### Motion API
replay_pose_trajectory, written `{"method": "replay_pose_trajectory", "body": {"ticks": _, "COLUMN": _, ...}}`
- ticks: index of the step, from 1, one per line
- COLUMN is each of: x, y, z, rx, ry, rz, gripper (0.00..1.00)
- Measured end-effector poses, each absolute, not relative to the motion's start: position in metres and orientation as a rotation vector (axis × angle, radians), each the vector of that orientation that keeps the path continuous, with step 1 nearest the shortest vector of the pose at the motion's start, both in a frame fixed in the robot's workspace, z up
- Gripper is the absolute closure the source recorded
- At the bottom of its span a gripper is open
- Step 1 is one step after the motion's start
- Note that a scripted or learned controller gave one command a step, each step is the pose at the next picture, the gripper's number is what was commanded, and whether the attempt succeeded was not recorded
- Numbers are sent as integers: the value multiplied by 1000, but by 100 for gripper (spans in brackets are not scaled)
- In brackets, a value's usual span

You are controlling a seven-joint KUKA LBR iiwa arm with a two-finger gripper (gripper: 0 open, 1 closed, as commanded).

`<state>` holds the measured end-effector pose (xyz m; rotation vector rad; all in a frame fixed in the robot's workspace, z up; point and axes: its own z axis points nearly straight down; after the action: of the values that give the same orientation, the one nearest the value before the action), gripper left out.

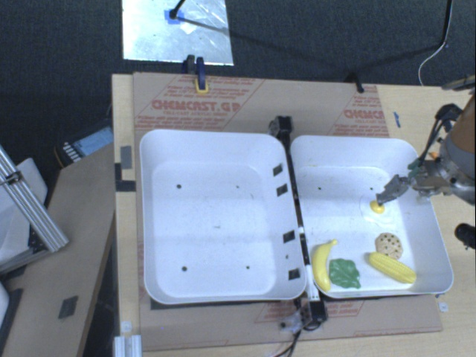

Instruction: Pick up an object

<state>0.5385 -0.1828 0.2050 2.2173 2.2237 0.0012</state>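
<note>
Pincer (387, 194): low in right bin (349, 155), tip just above small yellow piece (378, 207); grip state cannot be told. Nothing lifted yet. Banana (322, 265), green item (344, 273), cookie (387, 244), corn (392, 268) lie along near edge.

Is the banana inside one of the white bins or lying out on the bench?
Inside. The banana lies on the right bin's floor at its near left corner, beside a green piece.
</note>
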Motion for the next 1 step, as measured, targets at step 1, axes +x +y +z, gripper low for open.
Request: {"method": "replay_pose_trajectory", "body": {"ticks": 1, "x": 584, "y": -93, "z": 358, "rx": 2194, "ry": 2227, "rz": 25, "gripper": 0}}
